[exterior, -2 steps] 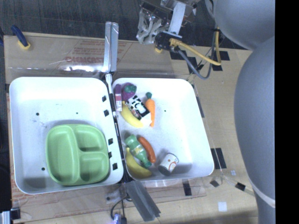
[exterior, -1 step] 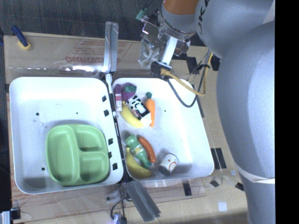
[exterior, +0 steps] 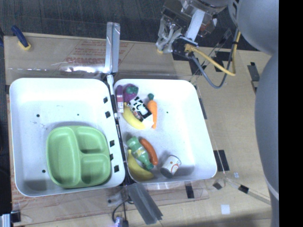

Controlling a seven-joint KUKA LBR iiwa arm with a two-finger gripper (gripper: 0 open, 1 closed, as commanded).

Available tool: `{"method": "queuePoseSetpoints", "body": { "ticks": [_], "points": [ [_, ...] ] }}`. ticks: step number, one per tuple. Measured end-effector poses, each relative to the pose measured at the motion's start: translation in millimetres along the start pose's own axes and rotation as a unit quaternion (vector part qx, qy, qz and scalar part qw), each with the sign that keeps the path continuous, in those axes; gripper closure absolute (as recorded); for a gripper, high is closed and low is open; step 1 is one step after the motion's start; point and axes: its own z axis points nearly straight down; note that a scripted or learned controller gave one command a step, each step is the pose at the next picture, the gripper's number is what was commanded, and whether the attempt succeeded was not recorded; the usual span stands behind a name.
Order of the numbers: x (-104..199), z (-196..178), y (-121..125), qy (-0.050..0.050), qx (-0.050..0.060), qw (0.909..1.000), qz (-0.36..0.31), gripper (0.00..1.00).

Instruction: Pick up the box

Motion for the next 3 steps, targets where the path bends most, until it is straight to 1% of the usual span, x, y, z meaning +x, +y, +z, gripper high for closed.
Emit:
{"method": "queuePoseSetpoints", "body": {
  "ticks": [1, 2, 3],
  "points": [
    [-47, 108, 35, -0.001, 0.002, 0.9999, 0.012, 1.0],
    [2, 117, 8, -0.001, 0.002, 0.9995, -0.032, 1.0],
    [7, 0, 17, 0.0, 0.0, 1.0, 0.007, 1.0]
  ]
}}
